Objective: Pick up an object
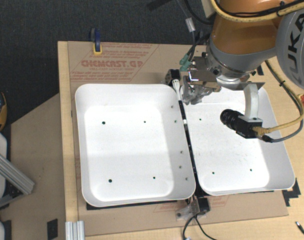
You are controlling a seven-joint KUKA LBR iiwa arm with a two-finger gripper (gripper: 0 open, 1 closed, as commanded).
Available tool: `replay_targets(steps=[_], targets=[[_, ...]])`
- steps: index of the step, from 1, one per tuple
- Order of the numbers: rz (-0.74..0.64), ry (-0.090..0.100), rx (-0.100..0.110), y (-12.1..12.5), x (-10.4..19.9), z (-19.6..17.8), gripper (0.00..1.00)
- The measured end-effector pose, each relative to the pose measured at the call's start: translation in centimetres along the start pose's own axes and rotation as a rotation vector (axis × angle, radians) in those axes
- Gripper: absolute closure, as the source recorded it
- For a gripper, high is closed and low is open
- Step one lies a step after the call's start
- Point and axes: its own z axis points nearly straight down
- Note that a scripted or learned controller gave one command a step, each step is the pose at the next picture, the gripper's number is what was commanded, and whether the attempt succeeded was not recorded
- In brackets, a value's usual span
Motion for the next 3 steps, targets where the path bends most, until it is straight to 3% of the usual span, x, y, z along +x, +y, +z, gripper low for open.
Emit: replay_targets(steps=[1, 2, 3], targets=[[-0.009, 0.0, 0.003, 3.3, 6.2, 9.3, 1.0], [-0.003, 0.001, -0.009, 3.0, 5.0, 6.6, 1.0], [-0.011, 0.002, 0.001, 3.5, 13.3, 12.4, 1.0]])
